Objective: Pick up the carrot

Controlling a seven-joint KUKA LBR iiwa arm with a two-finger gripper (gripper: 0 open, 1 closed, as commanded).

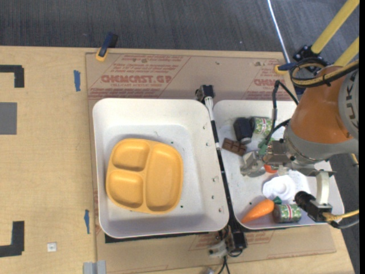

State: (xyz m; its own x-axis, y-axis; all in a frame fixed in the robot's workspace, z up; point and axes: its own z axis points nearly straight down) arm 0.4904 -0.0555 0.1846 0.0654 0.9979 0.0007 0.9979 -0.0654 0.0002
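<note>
Overhead, the carrot (258,209) lies near the front edge of the right bin (231,170), just beside a small can (287,212), its long axis running from the tip at lower left up to the right. The tool (255,163) hangs further back and slightly left of it; whether it is wide or narrow, I cannot tell.

Wooden bench (45,170) under a brown cardboard sheet (171,73) printed with red lettering. On the cardboard, side by side and touching along a black middle seam: left white bin (114,119) and right white bin (228,170). On the bare wood at left, black tape corners (16,76), a grey square (7,119), blue tape strips (77,80). At the cardboard's upper left edge, a yellow-and-blue clamp (106,45).
</note>
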